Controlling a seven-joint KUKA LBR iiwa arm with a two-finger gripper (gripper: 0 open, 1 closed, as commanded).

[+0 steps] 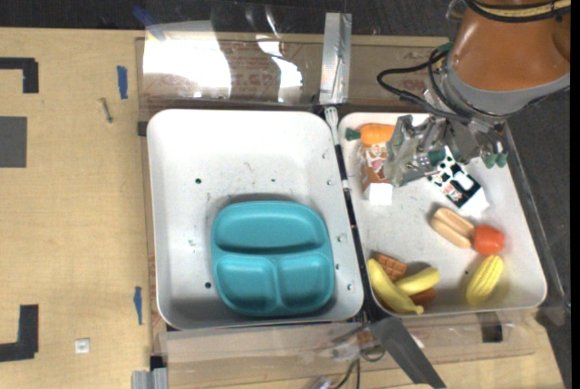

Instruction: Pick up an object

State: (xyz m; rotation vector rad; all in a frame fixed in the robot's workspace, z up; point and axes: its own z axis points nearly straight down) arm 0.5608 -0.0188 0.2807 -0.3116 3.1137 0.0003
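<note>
My gripper (408,171) hangs low over the back of the right bin (530,238), reaching in from the upper right under the orange-banded wrist (512,24). It stands open, and I see nothing between its fingers. Just beside its tips lie a small white block (379,193) and a clear packet with red contents (373,162). An orange carrot-like toy (376,134) sits at the bin's back edge. A black-and-white patterned card (456,180) lies to the gripper's right, partly under the arm.
Toward the right bin's front lie a tan bun (451,227), a red tomato (489,239), a corn cob (485,277), a banana (399,286) and a waffle piece (391,267). The left bin (181,151) holds a teal divided plate (272,258).
</note>
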